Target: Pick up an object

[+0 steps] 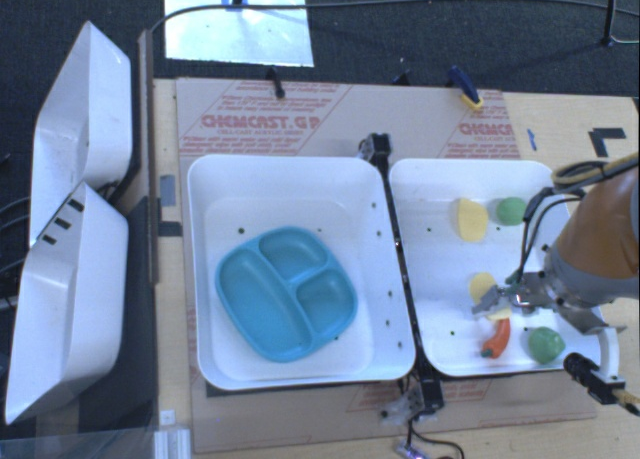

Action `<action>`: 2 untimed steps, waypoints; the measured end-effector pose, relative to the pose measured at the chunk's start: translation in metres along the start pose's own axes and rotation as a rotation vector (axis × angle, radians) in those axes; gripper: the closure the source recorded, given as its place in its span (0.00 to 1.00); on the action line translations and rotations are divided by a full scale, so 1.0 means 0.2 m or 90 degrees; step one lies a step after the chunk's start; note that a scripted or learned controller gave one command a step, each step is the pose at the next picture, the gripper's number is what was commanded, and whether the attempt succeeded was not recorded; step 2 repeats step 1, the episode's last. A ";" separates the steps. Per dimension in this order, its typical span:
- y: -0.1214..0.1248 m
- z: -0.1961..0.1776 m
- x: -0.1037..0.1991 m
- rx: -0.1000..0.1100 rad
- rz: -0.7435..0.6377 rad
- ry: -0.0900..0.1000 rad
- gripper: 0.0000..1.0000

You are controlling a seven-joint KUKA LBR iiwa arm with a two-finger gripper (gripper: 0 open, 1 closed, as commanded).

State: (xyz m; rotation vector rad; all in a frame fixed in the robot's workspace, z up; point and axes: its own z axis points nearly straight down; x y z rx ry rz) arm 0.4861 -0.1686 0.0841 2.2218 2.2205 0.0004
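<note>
Right now my arm (600, 247) hangs low over the right bin (440, 247), its jaws spread open above the toys.

Nearest me, an orange-red piece (495, 339) and a green ball (545, 344) lie by the front wall. I see the gripper (497, 299) just above the orange piece, beside a small yellow piece (483, 283). Farther back sit a yellow lump (472, 219) and a green one (511, 210). A blue divided plate (287, 292) rests in the left bin (290, 182).

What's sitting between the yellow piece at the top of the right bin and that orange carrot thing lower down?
In the camera view, a smaller yellow piece and the gripper lie between the upper yellow piece and the orange carrot.
</note>
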 end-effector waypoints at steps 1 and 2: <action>0.28 0.00 -0.04 -0.001 -0.001 0.000 0.00; 0.28 0.00 -0.04 -0.001 -0.001 0.000 0.00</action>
